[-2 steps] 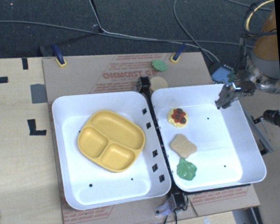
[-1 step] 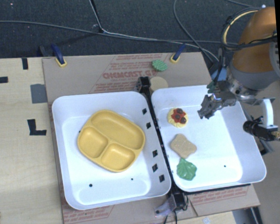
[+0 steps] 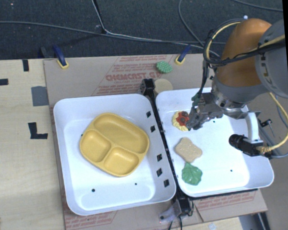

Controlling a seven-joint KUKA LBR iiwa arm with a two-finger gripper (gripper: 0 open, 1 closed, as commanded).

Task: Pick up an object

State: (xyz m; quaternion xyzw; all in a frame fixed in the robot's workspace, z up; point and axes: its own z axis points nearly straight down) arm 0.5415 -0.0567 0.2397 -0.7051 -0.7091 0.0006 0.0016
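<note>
On the left, the left bin (image 3: 66, 144) holds a yellow divided tray (image 3: 114, 143), lying flat near the middle with its three compartments bare. Behind the bins, on the cardboard sheet (image 3: 120, 76), a small green textured piece (image 3: 164, 66) sits apart from everything else, with two blue-and-yellow clamps (image 3: 60, 59) at the sheet's back edge. Right of the black divider, the right bin (image 3: 240, 178) contains a yellow and red toy food item (image 3: 180, 120) near its back left, a tan bread-like piece (image 3: 188, 149) below it, and a green leafy piece (image 3: 191, 174) just beside that. The gripper (image 3: 195, 118) hangs directly beside the yellow and red item; whether it grips anything cannot be told.
</note>
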